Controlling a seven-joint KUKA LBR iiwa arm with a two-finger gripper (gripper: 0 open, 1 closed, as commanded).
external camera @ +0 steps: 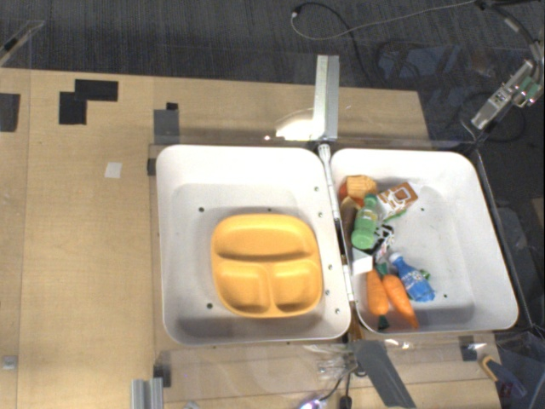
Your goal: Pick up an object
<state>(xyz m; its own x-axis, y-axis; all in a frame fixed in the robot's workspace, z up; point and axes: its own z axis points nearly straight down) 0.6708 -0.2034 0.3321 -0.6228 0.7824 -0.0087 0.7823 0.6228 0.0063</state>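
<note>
two white bins sit side by side on the surface (77,254). the right bin (460,228) holds a green bottle (366,225) and carrots (387,296) along its left wall. the claw (511,92) hangs beyond its far right corner, its opening impossible to tell.

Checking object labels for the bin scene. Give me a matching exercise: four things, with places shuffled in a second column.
Things:
1. yellow divided tray
2. green bottle
3. carrots
4. pincer

Places:
A. top right, outside the bins
B. right bin, near front edge
C. left bin
D. right bin, by the divider, towards the back

Pairs: 1-C, 2-D, 3-B, 4-A
</note>
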